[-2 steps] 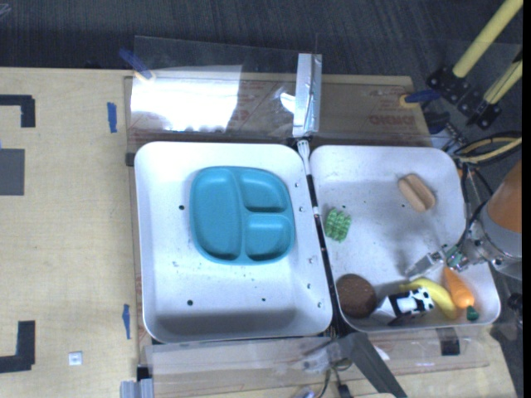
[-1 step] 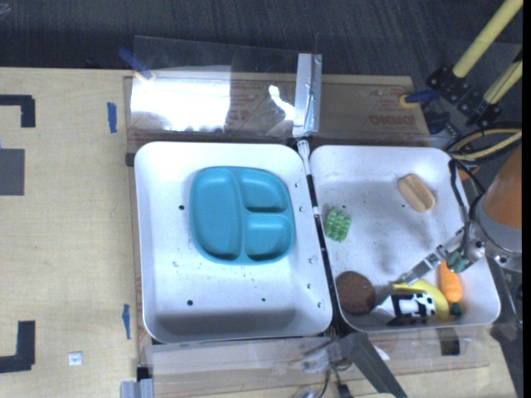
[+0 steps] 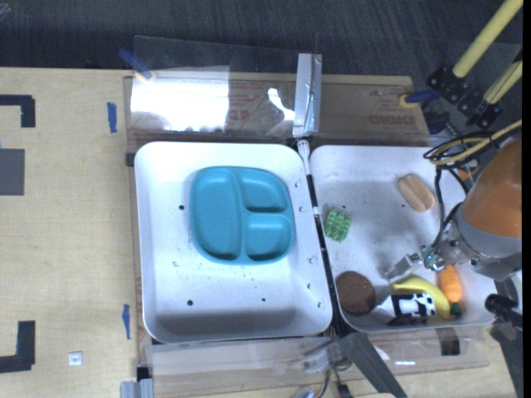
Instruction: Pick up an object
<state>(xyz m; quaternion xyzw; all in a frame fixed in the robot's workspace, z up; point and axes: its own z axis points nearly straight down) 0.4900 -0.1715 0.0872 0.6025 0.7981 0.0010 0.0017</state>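
The right bin point(image 3: 365, 168) holds several small objects. A green ridged piece point(image 3: 337, 223) lies near its left wall and a tan oval bread roll point(image 3: 416, 192) sits toward the back right. At the front are a brown round object point(image 3: 356, 292), a yellow banana point(image 3: 421, 292) against a black-and-white toy point(image 3: 412, 305), and an orange carrot-like piece point(image 3: 450, 283). My gripper point(image 3: 412, 264) reaches in from the right, low over the bin floor. It hangs just above the banana and left of the orange piece. Nothing shows held in it.
The left bin point(image 3: 158, 247) bears a blue divided plate point(image 3: 242, 214). A clear plastic sheet point(image 3: 216, 98) and a metal bracket point(image 3: 305, 94) stand behind the bins. Yellow rods and cables point(image 3: 481, 40) crowd the upper right corner.
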